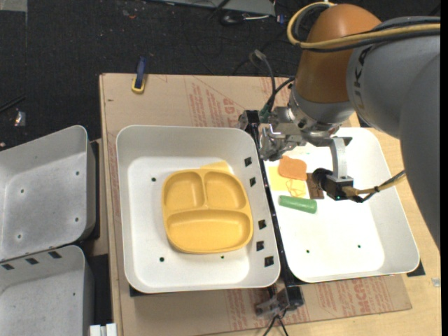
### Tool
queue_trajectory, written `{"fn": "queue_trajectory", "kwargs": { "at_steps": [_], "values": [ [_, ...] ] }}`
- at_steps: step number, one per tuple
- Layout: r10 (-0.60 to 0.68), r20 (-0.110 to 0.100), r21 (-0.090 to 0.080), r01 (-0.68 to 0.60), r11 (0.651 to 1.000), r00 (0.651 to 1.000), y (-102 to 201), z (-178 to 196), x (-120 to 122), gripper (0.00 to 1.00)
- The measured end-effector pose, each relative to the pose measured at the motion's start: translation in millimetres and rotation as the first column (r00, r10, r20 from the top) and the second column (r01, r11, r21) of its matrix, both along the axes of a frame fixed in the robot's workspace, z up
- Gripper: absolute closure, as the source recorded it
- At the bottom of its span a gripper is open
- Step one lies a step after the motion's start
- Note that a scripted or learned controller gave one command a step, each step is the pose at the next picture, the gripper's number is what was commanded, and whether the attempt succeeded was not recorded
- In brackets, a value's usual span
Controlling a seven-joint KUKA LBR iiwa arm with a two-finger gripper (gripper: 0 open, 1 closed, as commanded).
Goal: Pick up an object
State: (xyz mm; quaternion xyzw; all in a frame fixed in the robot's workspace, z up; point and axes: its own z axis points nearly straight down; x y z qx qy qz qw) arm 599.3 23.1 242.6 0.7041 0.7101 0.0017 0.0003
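In the right bin (364,254), near its left wall, lies a small cluster: an orange piece (292,167), a flat yellow piece (282,183) under it, a green cylinder (297,204) and a dark brown item (322,185). My gripper (278,137) hangs over that bin's back left corner, just behind the orange piece, partly hidden by the wrist above it. Nothing shows between it and the objects. A yellow divided plate (208,211) lies in the middle of the left bin (140,261).
The wall between the two bins (269,215) carries black clips and runs close to the cluster. Spare white bins (42,187) sit at the far left. A small blue and yellow tool (140,75) lies on the cardboard behind the left bin.
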Motion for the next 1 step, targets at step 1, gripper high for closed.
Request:
{"fn": "queue_trajectory", "kwargs": {
  "at_steps": [1],
  "values": [
    [-0.001, -0.001, -0.001, 0.001, 1.000, 1.000, 42.0, -6.6, 10.9, 1.00]
  ]
}}
